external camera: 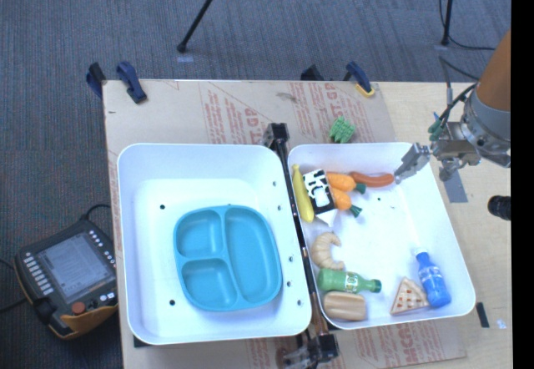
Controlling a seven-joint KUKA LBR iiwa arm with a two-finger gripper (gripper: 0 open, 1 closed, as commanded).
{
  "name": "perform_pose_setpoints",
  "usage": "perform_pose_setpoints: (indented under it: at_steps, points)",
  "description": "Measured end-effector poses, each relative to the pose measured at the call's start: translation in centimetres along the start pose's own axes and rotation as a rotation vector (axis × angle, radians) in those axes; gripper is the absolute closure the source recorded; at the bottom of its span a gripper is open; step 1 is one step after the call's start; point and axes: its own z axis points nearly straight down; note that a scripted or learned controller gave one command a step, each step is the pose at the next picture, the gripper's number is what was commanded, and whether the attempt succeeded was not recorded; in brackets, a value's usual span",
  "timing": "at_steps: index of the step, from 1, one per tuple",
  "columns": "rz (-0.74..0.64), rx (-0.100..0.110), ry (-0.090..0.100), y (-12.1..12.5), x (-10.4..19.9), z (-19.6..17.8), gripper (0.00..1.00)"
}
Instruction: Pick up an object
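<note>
Approach step: gripper [410,164] hovers over right bin's [455,229] far edge, fingers spread, nothing btwn them. Nearest pick, the hot dog [372,179], lies just beside it w/ carrots [340,183]. Next: shift inward, descend, close.

Grey carpet floor [292,8]; tripod legs [209,0]; plywood bench [217,104].

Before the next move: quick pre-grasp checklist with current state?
1. Gripper over the right bin: ok, at its upper right rim.
2. Anything between its fingers: cannot tell.
3. Nearest target: sausage, lying flat just left of the gripper: ok.
4. Sausage free of neighbours: not ok, it abuts a carrot.
5. Blue bottle and waffle wedge away from the approach path: ok.
</note>
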Motion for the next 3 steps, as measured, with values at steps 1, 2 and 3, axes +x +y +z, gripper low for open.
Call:
perform_pose_setpoints:
  at_steps: [1,2,3]
  points:
    - [0.029,0.003,0.002,1.6,6.4,8.6,0.00]
    - [-0.543,0.010,0.004,4.7,7.4,17.1,0.00]
    - [-0.208,0.001,0.001,1.2,7.9,16.9,0.00]
